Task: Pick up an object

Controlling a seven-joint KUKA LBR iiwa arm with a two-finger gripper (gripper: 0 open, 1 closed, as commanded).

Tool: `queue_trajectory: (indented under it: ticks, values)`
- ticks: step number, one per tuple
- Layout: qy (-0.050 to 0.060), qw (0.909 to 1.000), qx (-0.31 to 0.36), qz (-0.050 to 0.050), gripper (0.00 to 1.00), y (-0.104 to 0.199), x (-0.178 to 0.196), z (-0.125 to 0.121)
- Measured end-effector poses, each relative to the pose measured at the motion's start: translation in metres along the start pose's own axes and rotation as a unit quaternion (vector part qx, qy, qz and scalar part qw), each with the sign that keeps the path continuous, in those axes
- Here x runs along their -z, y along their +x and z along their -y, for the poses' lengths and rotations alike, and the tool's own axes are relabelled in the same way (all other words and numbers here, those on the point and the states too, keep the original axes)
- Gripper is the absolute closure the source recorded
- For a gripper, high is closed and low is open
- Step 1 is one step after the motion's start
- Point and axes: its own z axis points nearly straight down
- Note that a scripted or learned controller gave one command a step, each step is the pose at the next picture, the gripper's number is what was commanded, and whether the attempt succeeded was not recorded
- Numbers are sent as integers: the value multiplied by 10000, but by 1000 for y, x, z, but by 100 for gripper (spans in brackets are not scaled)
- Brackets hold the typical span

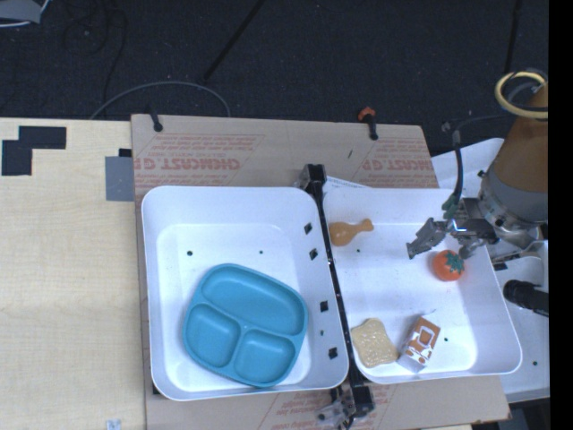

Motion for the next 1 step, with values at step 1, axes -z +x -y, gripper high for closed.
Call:
queue_trajectory:
  ticks: [1]
  values:
    - [-61,10000,10,11,0,0,6,-2]
